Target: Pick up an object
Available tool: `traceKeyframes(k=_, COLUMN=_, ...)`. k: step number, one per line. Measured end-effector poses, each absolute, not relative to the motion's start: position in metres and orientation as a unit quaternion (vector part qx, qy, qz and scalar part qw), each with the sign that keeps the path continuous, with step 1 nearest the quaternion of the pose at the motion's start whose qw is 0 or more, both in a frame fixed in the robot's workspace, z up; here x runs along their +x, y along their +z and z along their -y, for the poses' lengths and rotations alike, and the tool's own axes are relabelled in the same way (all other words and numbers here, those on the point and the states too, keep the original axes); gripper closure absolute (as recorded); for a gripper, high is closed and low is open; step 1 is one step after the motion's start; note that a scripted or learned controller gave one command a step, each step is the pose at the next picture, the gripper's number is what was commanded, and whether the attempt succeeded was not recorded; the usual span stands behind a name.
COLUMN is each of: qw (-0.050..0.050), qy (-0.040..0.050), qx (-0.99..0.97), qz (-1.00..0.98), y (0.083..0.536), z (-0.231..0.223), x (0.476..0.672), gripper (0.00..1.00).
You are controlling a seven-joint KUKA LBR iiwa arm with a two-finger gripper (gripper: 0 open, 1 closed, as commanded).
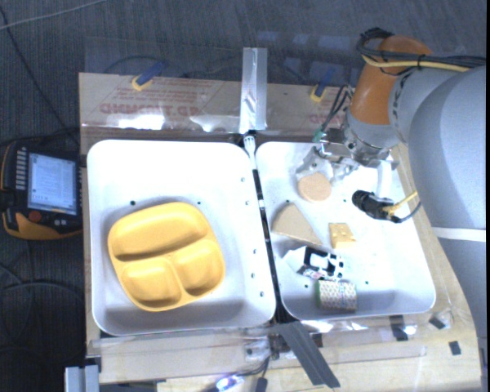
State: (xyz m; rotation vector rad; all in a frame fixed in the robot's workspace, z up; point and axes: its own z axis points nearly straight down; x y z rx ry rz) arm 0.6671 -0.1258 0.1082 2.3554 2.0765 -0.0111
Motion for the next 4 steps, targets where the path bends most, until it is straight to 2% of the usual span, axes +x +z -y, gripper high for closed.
traceKeyframes(k=1, qw=0.000, qy=-0.0011, qx=0.669, qz=-0.743, y=0.133, z=0.171, x=0.632, gripper=1.00)
traceKeyframes(k=2, qw=-0.001, qy=-0.0008, qx=0.669, qz=-0.743, y=0.132, z=0.171, x=0.632, gripper=0.00)
traceKeyframes(k=3, qw=0.005, qy=0.0026, qx=0.673, qz=-0.739, y=0.090, z=0.198, x=0.580, gripper=0.00)
traceKeyframes(k=4, qw=0.001, qy=0.0004, qx=0.421, qz=-0.907, y=0.148, z=0.223, x=0.600, gripper=0.00)
